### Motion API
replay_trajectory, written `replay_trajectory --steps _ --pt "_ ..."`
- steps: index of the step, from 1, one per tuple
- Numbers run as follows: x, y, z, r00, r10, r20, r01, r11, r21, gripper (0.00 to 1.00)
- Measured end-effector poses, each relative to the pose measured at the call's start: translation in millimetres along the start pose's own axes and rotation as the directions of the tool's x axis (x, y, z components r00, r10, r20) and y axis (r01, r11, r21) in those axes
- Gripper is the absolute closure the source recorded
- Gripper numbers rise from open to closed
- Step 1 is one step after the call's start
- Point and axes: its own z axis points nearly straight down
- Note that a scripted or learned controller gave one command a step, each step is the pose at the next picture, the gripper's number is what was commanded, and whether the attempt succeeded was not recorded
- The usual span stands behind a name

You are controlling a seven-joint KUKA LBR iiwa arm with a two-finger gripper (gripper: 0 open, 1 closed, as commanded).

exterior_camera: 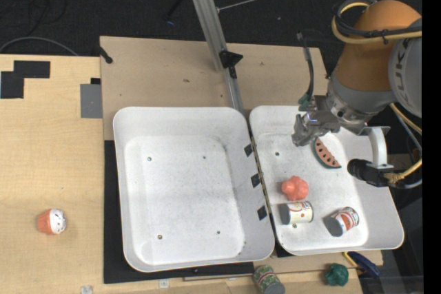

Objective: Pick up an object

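Note:
My gripper (308, 129) hangs over the upper part of the right bin (386, 234), just left of a watermelon-slice toy (326, 153) that lies in the bin. Whether its fingers are open or shut is not visible. Lower in the same bin lie a red lumpy toy (295, 187), a small white can with a red label (299, 212) on its side, and a second red and white can (342, 219).
The left bin (131, 127) sits beside the right one, joined by black clips. A metal rail (210, 17) slants up from between the bins. A red and white ball (52, 222) lies on the bench at left. A dark can (266, 278) and a green toy (336, 275) sit below the bins.

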Motion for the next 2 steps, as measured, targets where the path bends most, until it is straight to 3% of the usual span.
replay_trajectory --steps 2 --pt "91 48 13 1.000 0.000 0.001 0.000 1.000 -0.001 1.00"
